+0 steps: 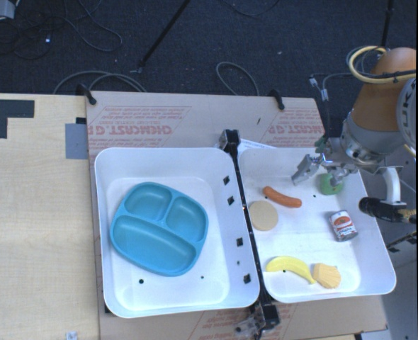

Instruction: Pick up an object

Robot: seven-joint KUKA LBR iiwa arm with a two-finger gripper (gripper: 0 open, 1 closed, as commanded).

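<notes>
Claw [315, 167]: open, holding nothing, over right bin [375, 278], nr green obj [330, 184]
Left bin [124, 163]: blue plate [159, 227]

Red print reading "CHEMCRAZT" upside down is showing on the brown cardboard sheet [159, 122] lying under the bins, while the small can's [343, 226] label is staying too blurred to read.

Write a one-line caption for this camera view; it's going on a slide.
End effector above the right white bin holding toy foods; blue divided plastic plate in the left white bin.
</notes>
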